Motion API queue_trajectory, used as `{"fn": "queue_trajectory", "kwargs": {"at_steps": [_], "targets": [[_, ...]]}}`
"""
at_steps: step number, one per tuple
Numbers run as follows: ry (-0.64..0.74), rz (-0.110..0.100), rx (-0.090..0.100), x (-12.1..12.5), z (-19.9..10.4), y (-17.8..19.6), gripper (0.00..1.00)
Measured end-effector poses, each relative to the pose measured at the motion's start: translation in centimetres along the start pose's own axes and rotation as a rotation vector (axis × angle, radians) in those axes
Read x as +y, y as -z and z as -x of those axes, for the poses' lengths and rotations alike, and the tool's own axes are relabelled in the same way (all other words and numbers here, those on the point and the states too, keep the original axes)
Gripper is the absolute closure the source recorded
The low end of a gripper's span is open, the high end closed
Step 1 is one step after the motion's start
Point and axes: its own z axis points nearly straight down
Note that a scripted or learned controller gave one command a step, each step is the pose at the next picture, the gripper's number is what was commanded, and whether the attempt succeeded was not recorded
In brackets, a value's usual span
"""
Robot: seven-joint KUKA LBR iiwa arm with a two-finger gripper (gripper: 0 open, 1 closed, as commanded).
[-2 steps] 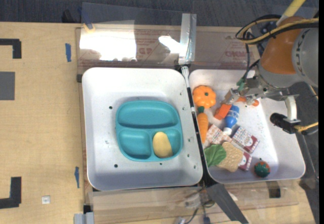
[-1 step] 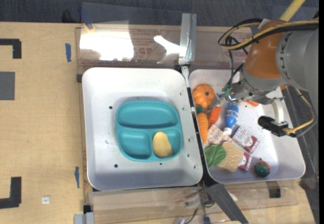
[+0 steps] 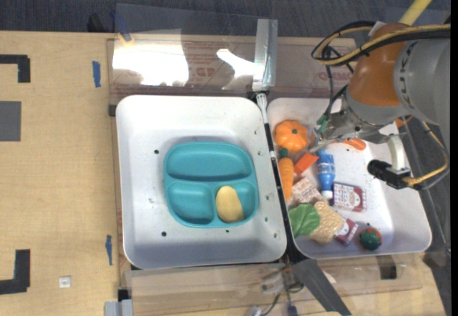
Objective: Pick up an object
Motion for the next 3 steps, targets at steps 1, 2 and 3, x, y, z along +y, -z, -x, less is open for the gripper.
{"fn": "queue_trajectory", "kwargs": {"at_steps": [1, 2, 3], "targets": [[-0.100, -0.006, 0.000, -0.7, 1.1, 2.7, 1.00], [-0.101, -0.008, 0.000, -0.7, 1.1, 2.6, 0.00], [-0.101, -0.006, 0.001, -1.8, 0.7, -1.3, 0.00]]}}
